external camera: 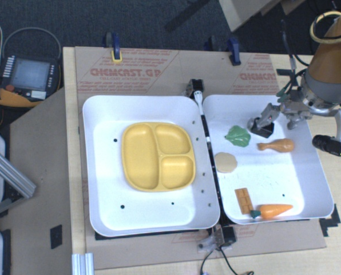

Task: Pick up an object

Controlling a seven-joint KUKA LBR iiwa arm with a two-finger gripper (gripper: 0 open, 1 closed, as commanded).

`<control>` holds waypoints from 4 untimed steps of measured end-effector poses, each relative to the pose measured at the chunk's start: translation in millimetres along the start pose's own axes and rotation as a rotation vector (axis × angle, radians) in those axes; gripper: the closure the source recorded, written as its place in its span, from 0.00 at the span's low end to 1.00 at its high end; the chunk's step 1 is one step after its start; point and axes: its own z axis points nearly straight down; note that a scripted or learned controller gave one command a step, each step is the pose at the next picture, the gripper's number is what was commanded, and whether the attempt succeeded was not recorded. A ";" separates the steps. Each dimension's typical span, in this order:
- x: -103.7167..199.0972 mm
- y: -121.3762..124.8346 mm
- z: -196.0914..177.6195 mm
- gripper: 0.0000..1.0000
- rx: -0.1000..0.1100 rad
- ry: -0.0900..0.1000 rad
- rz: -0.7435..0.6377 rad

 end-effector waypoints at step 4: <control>1.3 3.3 72.5 1.00 -0.016 -0.003 -0.003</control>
